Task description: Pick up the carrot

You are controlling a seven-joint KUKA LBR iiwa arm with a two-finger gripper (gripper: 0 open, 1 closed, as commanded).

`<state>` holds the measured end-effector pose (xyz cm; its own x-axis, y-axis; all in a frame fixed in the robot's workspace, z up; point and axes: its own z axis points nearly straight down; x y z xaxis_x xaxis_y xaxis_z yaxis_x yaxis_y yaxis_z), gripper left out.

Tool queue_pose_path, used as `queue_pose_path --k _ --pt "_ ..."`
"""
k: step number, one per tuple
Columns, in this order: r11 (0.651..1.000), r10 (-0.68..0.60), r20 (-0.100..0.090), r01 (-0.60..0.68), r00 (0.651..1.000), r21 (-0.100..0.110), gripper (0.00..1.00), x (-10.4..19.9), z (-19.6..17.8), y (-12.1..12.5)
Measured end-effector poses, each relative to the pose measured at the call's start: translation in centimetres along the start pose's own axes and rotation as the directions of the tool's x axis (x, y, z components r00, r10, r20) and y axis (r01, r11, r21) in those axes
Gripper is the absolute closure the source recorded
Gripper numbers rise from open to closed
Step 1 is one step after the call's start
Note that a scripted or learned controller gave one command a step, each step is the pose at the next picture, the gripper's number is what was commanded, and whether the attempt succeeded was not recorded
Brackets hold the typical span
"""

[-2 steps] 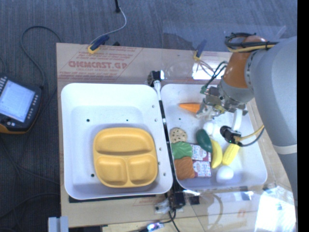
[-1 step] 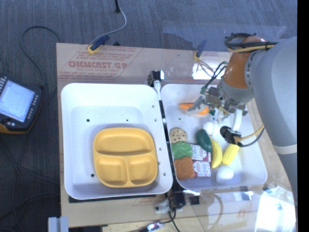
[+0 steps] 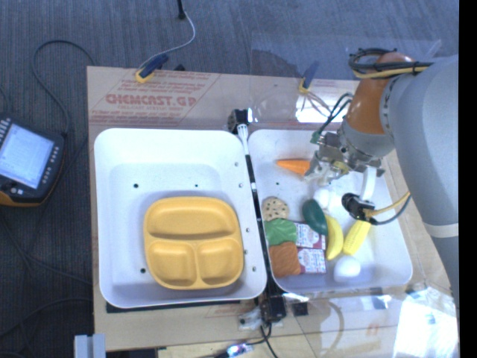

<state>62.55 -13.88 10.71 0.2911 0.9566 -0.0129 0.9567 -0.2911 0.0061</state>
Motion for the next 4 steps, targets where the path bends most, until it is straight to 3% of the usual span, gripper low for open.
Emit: queue_pose_path --k 1,2,3,4 --pt "1.000 0.000 0.001 0.000 1.000 0.000 0.00 0.0 0.0 0.0" --pt "0.937 0.343 0.005 -0.343 0.939 0.062 0.00 -2.2 2.0 2.7" --pt "0.906 0.421 -0.023 -0.420 0.907 0.047 0.00 -5.5 1.8 2.7" --pt "0.881 0.473 -0.035 -0.473 0.881 0.010 0.00 -6.8 1.4 -2.2"
